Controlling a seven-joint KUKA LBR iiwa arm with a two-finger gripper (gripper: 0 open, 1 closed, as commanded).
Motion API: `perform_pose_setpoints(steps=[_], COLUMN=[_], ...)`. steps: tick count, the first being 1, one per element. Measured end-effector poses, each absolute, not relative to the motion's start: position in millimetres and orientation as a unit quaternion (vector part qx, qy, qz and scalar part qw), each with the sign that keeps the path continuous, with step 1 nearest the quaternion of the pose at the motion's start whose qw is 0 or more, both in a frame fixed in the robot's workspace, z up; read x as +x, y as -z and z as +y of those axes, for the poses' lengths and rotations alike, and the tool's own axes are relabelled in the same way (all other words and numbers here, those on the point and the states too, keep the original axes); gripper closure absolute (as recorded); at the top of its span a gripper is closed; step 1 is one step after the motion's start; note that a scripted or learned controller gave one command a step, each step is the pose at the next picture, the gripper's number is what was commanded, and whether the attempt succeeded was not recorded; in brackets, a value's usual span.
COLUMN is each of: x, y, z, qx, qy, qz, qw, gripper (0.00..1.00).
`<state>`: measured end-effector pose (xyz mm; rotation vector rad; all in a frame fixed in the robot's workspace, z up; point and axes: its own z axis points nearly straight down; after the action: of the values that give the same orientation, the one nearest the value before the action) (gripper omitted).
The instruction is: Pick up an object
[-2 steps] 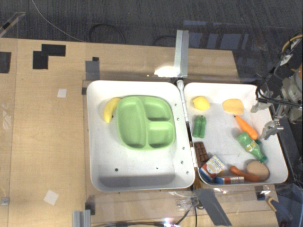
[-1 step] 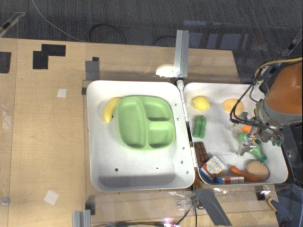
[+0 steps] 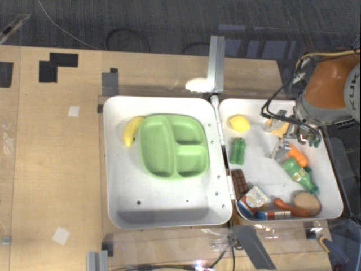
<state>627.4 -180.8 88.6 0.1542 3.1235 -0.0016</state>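
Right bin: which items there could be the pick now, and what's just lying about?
In play: gripper, carrot and green bottle beside it, lemon, green block, potato.
Lying about: green divided tray and banana in the left bin.

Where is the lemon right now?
The lemon lies in the right bin, near its upper-left corner, just above the small green bottle and left of the end effector.

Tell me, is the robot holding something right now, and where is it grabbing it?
It cannot be told. The grey metal tool hangs right above the small orange carrot-shaped toy in the right white bin, but nothing clearly shows between its tips.
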Motion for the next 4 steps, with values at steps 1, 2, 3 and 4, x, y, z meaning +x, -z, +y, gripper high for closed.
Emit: perform_pose_setpoints(steps=[1,2,3,4], x=[585.3,590.9,590.6,563.8], y=[-89.4,-105.2,-104.5,-89.8], z=[-184.3,-182.7,-182.3,-188.9], qx=[0.015,0.011,0.011,0.055], qy=[0.0012,0.0029,0.0026,0.0008], qz=[1.0,1.0,1.0,0.998], qw=[0.007,0.015,0.015,0.008], gripper=[0.0,1.0,0.0,0.0])
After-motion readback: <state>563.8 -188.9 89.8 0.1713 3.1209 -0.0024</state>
